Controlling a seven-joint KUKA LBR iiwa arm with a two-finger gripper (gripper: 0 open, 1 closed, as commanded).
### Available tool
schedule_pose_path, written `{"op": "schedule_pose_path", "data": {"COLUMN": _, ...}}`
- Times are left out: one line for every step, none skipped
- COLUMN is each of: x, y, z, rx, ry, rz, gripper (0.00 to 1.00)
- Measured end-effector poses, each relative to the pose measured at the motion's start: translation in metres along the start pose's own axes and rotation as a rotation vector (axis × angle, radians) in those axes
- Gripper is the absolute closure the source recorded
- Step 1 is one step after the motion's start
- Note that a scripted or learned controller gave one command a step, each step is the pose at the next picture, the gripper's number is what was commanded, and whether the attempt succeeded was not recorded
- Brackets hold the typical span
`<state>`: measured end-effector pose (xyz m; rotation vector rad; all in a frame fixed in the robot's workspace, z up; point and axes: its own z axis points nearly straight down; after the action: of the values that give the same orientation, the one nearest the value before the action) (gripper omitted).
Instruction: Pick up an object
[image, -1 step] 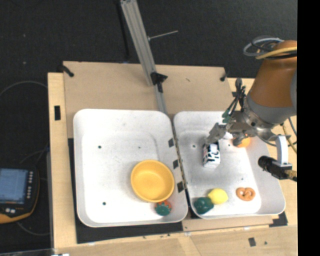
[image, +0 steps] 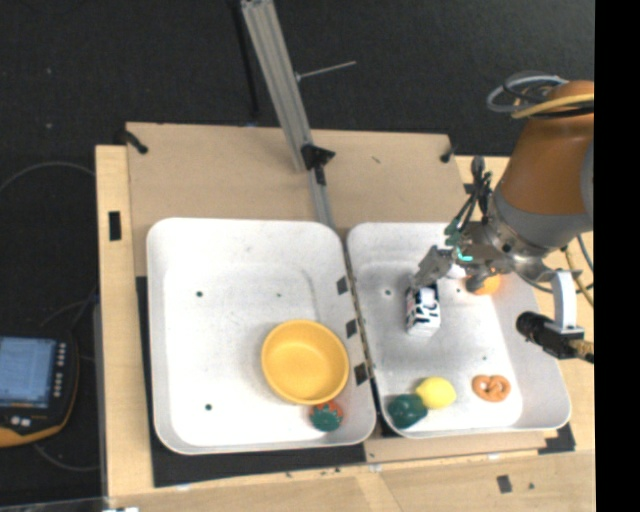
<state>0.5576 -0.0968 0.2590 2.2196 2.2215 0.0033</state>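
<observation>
So the two white bins sit side by side, and the arm comes in over the right one. The gripper hangs above that bin, and can't tell if it's clamped or loose. Way off to its left, in the other bin, is a yellow bowl. Just below the gripper is a black-and-white object, apart from it as far as I can see. Further below: yellow ball, green thing, orange pretzel-shaped piece.
</observation>
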Motion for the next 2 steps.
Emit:
{"op": "schedule_pose_path", "data": {"x": 0.008, "y": -0.004, "z": 0.050, "rx": 0.005, "ry": -0.002, "rz": 0.004, "gripper": 0.00}}
{"op": "schedule_pose_path", "data": {"x": -0.003, "y": -0.005, "z": 0.098, "rx": 0.006, "ry": -0.003, "rz": 0.002, "gripper": 0.00}}
